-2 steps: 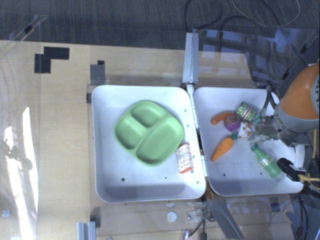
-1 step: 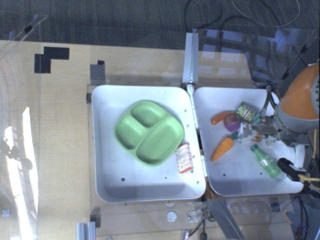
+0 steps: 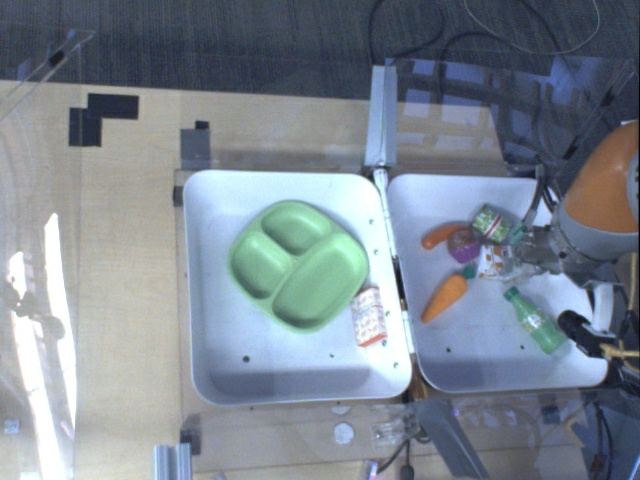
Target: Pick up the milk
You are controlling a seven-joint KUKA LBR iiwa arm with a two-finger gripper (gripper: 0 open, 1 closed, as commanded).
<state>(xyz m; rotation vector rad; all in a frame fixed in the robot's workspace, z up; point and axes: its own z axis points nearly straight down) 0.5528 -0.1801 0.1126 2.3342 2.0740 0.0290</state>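
my claw [image 3: 515, 258] hangs over the right bin [image 3: 470, 363], and i cannot tell how it is set. the milk [image 3: 369, 316] lies well apart in the left bin [image 3: 215, 298], just beside the green plate [image 3: 298, 264]. i judge i might grab the carrot [image 3: 444, 298] or green bottle [image 3: 534, 321] by mistake, since they crowd near me.

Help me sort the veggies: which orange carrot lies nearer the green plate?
The lower carrot, slanted in the right bin's left part; the other carrot lies farther up, beside the purple piece.
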